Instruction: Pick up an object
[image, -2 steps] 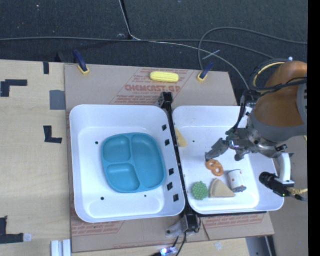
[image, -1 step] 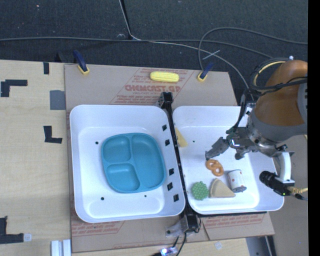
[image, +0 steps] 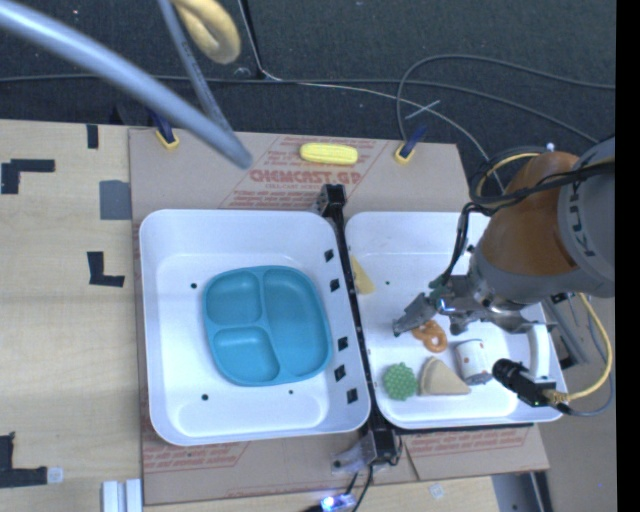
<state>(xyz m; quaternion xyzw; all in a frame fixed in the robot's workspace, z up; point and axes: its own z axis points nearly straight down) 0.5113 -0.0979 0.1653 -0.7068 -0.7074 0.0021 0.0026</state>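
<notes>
Overhead, the gripper (image: 425, 318) hangs low in the right bin (image: 400, 240), fingers spread and holding nothing, beside a small orange pretzel-shaped piece (image: 432, 337) — near a knobbly green ball (image: 400, 380) and a tan wedge (image: 440, 379). A glossy blue divided tray (image: 266, 324) fills the left bin (image: 160, 300).

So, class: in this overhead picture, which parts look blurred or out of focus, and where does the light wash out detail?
In the camera view, the grey tube crossing the top left is soft and out of focus, close to the lens, as is the yellowish blob beside it; the blue divided plate is fairly sharp; the white bins' floors, such as the right bin, look bright and washed, with little surface detail.
</notes>
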